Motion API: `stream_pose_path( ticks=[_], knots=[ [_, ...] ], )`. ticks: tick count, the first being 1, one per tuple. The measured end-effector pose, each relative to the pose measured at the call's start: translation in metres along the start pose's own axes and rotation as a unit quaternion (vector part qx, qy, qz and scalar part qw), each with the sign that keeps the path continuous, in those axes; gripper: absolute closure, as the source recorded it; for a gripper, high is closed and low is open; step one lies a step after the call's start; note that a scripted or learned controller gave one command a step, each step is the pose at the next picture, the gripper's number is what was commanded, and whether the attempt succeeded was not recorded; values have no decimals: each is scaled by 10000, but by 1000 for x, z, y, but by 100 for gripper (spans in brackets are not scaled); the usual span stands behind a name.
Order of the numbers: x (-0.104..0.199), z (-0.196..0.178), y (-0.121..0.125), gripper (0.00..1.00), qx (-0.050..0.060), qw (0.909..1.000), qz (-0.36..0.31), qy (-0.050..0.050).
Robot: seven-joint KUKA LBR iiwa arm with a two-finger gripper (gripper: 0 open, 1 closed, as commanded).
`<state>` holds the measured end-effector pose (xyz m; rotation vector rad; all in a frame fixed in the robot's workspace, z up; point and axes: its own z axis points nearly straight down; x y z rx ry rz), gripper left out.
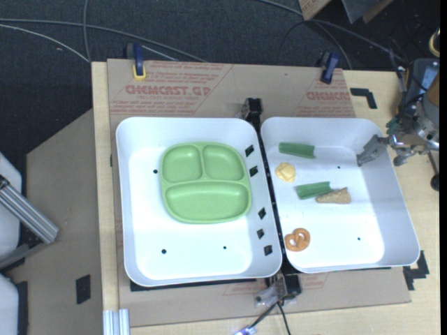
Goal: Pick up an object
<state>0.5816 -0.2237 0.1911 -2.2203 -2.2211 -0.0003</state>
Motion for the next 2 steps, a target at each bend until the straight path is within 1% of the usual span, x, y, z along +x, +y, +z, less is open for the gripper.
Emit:
stream_pose_path(
  ticks=[1,2],
  knots=[
    [1,61,6,0,22,10000,-9,7],
    [7,108,8,0,16,10000,-21,56]
  ],
)
